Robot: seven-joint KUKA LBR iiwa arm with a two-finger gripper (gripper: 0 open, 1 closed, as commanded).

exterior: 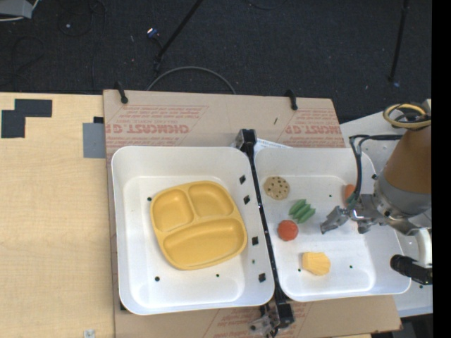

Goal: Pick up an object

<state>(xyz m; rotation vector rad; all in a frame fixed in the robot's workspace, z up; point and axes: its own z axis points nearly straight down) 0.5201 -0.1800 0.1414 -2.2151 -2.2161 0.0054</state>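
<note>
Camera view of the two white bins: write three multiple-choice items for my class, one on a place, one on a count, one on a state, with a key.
1. Where does the yellow divided tray lie?
A. left bin
B. right bin
C. on the cardboard

2. How many compartments does that tray have?
A. two
B. three
C. five

3. How does the red ball lie?
A. between the fingers
B. on the tray
C. loose on the right bin floor

Key: 1 A, it sits inside the left bin. 2 B, two small above one long. 3 C, the gripper is apart from it.
</note>
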